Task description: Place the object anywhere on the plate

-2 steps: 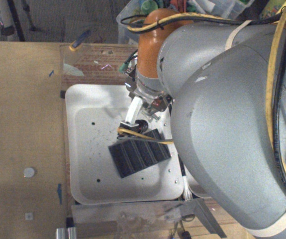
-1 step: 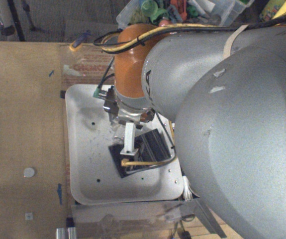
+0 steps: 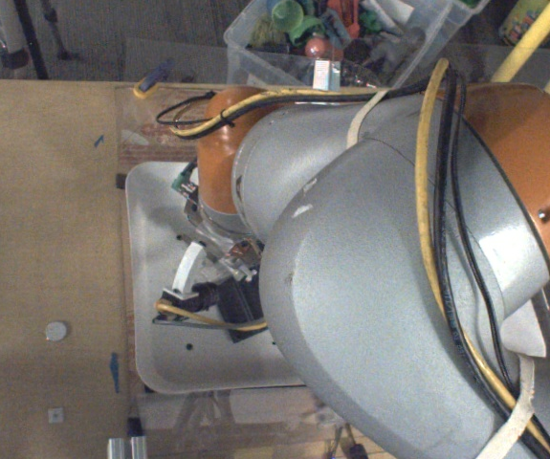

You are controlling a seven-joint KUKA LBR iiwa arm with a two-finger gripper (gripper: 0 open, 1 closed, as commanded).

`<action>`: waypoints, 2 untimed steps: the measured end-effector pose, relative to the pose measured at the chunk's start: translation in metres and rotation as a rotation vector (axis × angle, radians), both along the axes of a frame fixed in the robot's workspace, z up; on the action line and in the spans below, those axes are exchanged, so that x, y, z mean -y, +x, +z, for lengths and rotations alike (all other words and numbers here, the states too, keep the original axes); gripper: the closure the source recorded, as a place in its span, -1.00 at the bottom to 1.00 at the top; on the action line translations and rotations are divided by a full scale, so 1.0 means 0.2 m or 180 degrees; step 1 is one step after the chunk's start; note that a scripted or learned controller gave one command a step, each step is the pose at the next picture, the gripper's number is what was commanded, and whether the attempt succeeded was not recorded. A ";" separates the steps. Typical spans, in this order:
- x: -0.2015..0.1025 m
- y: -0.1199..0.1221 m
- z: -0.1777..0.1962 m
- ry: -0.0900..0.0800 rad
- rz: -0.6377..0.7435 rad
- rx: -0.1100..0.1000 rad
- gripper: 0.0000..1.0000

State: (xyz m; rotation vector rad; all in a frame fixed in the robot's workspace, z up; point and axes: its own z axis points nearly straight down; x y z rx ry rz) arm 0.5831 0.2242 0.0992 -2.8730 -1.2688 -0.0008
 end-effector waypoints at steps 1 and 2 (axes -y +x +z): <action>-0.01 0.26 0.41 -0.0002 0.0731 0.0000 1.00; -0.01 0.40 0.23 0.0012 0.2748 -0.0052 1.00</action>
